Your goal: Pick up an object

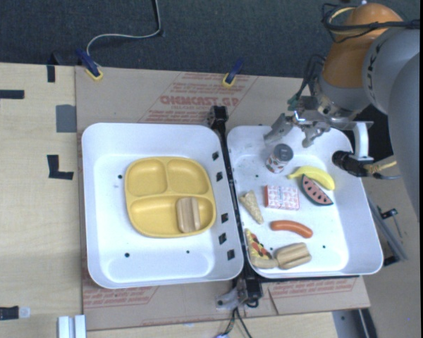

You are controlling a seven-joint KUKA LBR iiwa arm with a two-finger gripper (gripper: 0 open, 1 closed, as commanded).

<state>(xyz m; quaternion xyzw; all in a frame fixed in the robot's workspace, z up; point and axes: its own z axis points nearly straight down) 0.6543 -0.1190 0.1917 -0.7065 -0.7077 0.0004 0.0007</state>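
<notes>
The right bin (352,248) holds several toy foods. A small can (279,158) stands near its far end, with a banana (317,177) and a watermelon slice (316,191) to its right. Closer in lie a pink wafer (281,197), a pale cone (252,207), a red sausage (291,227), a pizza slice (256,246) and a bread roll (293,255). My gripper (294,134) hangs over the far end of this bin, just behind and above the can. It is open, its fingers spread wide with nothing between them.
The left bin (102,189) holds a yellow divided plate (155,182) with a bread slice (189,214) in its near-right compartment. A black divider (225,189) runs between the bins. The arm's orange band (352,41) rises at the upper right.
</notes>
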